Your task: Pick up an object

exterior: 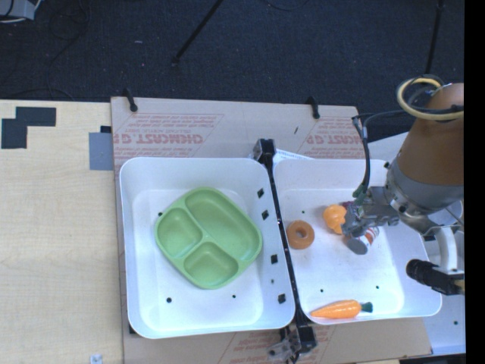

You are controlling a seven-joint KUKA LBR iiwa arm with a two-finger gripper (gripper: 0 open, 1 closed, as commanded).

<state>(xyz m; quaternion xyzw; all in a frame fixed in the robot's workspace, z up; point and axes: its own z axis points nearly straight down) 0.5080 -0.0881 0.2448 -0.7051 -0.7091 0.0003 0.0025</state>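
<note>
Over the right white bin (379,298), the arm (428,154) reaches down, gripper (362,232) state unclear.

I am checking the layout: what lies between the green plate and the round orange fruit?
In the camera view, the bins' black divider and the orange ring lie between the green plate and the orange fruit.

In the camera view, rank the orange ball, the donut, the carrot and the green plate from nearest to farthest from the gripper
From the gripper:
1. Orange ball, just beside it in the right bin.
2. Donut, farther toward the divider.
3. Carrot, at the right bin's near edge.
4. Green plate, in the left bin.
</note>
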